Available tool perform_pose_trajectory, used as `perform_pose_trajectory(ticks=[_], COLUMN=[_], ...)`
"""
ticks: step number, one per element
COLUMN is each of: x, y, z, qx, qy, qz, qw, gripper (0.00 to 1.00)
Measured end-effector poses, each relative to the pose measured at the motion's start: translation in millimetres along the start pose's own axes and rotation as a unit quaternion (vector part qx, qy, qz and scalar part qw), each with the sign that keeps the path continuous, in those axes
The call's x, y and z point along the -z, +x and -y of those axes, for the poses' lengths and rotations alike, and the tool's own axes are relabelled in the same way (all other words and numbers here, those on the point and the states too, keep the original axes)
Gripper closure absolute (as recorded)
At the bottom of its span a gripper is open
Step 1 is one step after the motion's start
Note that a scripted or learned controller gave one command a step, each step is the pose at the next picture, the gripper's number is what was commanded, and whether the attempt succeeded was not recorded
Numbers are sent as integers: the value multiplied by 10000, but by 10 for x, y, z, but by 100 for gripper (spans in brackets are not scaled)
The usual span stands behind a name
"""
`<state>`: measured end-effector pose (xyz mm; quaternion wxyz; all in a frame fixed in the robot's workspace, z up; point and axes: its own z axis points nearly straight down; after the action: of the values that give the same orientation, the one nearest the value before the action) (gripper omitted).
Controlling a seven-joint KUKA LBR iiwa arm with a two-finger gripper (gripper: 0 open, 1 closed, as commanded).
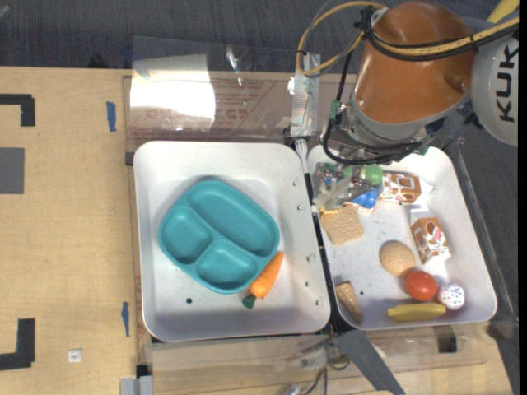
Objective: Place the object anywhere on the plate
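the teal plate (218, 233) sits in the left white bin (156, 171), its three compartments bare. a toy carrot (266, 279) leans against the plate's lower right rim, outside it, so it does not count as placed.

the gripper (350, 183) hangs under the orange-banded arm (412, 60), well to the right of the plate, low over the top left corner of the right white bin (473, 220). whether it is wide, narrow or holding anything, i cannot tell; the wrist hides it. just beneath it lie a cracker (342, 225) and small blue and green pieces (368, 186), probably the pick it is after. further from the plate rest a bread roll (398, 257), a tomato (422, 285), a banana (416, 311) and two patterned packets (429, 239), likely spare choices.
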<state>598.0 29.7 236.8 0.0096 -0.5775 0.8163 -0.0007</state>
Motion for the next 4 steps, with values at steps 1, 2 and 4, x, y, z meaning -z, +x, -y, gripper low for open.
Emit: perform_pose_trajectory(ticks=[1,2,4], x=[-530,-509,-506], y=[166,161,468], z=[94,102,274], qx=[-356,-355,-2461], qy=[-68,-48,-31], qz=[-62,-53,-68], qw=[9993,9993,9692], gripper=[100,0,100])
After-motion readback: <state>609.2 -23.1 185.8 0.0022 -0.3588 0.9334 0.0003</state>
